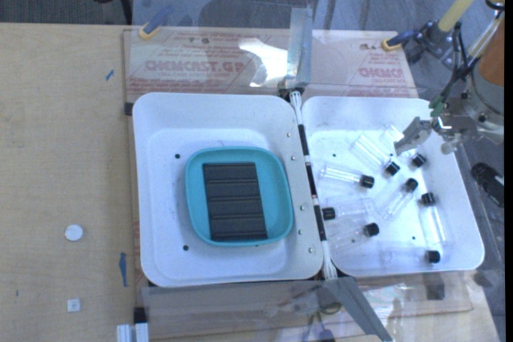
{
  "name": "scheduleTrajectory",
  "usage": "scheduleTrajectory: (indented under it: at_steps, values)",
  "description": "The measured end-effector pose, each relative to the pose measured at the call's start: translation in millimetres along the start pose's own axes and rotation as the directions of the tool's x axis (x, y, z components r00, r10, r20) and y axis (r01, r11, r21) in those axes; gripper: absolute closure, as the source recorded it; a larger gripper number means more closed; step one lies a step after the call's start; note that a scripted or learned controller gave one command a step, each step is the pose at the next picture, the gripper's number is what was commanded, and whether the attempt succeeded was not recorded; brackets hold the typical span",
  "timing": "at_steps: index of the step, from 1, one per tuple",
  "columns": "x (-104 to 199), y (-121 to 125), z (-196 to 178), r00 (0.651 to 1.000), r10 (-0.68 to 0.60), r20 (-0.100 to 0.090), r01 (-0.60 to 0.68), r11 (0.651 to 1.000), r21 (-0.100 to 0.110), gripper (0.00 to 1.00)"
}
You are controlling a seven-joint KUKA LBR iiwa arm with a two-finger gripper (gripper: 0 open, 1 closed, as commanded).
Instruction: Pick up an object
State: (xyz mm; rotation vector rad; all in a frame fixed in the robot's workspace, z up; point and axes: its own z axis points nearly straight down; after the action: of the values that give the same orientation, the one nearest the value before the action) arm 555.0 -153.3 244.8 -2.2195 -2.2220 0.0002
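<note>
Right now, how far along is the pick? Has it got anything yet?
Done: the arm has reached over the right bin, with the gripper above its upper right part. In hand: nothing shows between its fingers. The clear vials with black caps lie loose on the bin floor. Left: descend, close on one and lift. The teal tray in the left bin looks untouched.

Gripper [418, 134]: grey metal, angular fingers on a pale block. Black cables above; orange patch at frame edge.
</note>
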Motion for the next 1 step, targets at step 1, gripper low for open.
scheduleTrajectory:
  at_steps: [1]
  values:
    - [5.7, -3.3, 89.6, 0.997, -0.074, 0.000, 0.074, 0.997, -0.001, 0.00]
